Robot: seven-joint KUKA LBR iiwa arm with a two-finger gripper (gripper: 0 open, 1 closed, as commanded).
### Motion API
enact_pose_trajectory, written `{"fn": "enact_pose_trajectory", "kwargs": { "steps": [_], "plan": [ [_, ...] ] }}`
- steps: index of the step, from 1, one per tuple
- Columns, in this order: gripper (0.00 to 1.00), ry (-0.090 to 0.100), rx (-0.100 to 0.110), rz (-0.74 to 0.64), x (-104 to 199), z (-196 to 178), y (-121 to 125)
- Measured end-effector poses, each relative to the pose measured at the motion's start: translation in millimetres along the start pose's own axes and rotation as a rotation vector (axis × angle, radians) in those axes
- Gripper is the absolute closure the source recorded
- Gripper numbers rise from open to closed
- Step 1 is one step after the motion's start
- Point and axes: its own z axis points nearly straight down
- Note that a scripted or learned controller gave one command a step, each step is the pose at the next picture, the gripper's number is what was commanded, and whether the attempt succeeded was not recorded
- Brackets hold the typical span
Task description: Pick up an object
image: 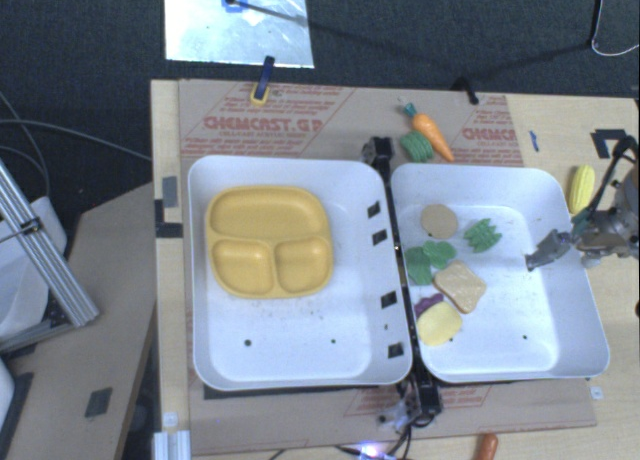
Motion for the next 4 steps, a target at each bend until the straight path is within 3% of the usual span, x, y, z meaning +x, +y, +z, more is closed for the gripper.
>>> {"fn": "enact_pose_trajectory", "kwargs": {
  "steps": [1, 2, 3, 4],
  "plan": [
    [0.00, 0.007, 0.011, -0.003, 53, 107, -29],
    [0.00, 0.000, -0.005, -0.006, 80, 127, 33],
    [0.00, 0.000, -0.009, -0.006, 122, 125, 79],
    [1.00, 0.000, -0.012, -0.005, 120, 114, 79]
  ]
}}
